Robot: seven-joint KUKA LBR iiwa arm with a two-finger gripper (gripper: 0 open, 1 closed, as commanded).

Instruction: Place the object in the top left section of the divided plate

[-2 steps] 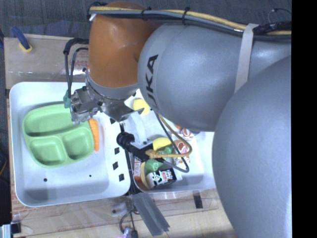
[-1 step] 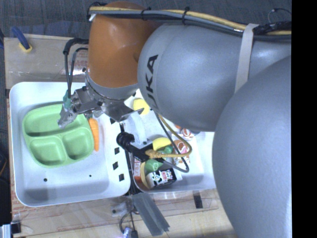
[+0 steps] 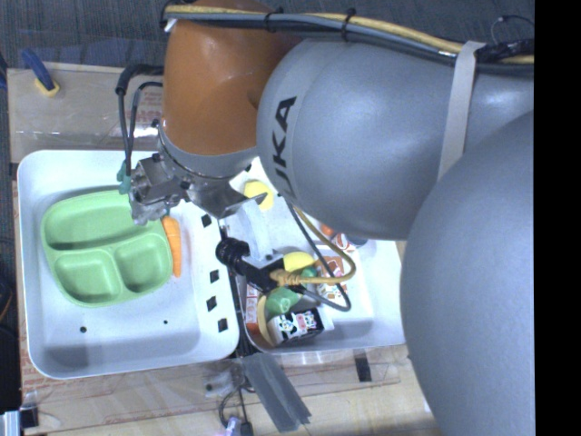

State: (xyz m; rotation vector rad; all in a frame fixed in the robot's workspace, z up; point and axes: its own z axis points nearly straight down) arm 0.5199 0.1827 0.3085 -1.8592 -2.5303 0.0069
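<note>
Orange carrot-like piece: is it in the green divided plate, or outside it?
Outside. The orange piece lies on the white left bin floor against the right edge of the green divided plate; all three plate sections look bare.

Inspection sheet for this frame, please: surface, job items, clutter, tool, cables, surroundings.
Surface: two white bins, left bin and right bin, on a wooden bench.
Job's things: green divided plate in the left bin; orange carrot-like object at the plate's right edge.
Clutter: yellow items and a small round container in the right bin.
Tool: tool over the plate's upper right corner; finger state not readable.
Cables: black cables beside the wrist; a yellow and black hose along the arm.
Surroundings: dark floor.
</note>
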